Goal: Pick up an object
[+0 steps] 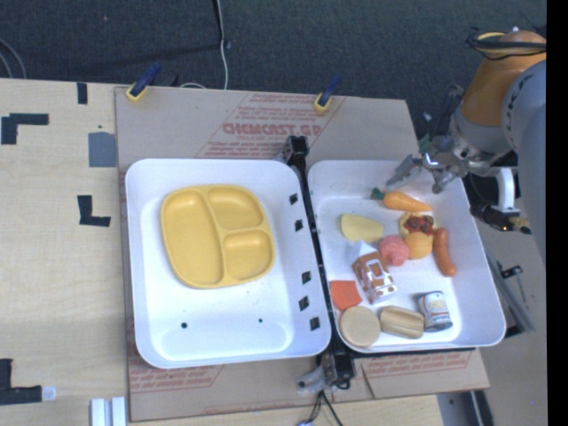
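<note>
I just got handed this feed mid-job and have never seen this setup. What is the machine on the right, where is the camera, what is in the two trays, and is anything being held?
There is one camera, fixed above the bench and looking down at a slant. The grey arm with an orange band reaches in from the right; its gripper hangs spread open over the far corner of the right bin, with nothing between its fingers.

The left bin holds a yellow divided plate. The right bin holds toy food: a carrot just below the gripper, a yellow wedge, a sausage, a pink piece, a small can, a round cracker and a bread roll.
</note>
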Robot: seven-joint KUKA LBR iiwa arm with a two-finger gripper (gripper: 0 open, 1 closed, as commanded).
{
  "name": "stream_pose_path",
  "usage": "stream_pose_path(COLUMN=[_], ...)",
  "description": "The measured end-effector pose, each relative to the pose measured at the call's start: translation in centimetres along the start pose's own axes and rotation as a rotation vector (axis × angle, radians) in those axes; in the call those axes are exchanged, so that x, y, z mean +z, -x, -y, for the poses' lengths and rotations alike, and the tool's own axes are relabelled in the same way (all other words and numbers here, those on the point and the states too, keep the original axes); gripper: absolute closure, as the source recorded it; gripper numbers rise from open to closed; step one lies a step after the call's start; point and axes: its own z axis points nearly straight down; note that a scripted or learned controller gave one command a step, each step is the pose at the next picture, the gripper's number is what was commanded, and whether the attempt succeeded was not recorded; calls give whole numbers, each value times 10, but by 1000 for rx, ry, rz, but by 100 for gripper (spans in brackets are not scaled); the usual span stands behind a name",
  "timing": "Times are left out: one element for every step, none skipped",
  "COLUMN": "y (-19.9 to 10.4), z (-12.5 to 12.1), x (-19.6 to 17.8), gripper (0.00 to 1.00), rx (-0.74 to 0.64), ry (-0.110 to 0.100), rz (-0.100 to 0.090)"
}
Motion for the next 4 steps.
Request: stream_pose_path(y=[-33,-77,-24,-55], z=[49,6,-1,-1], x=[45,52,-49,47], gripper=[0,0,0,0], rx=[-3,2,2,-4], ry=[9,-36,6,6], rz=[5,-2,3,8])
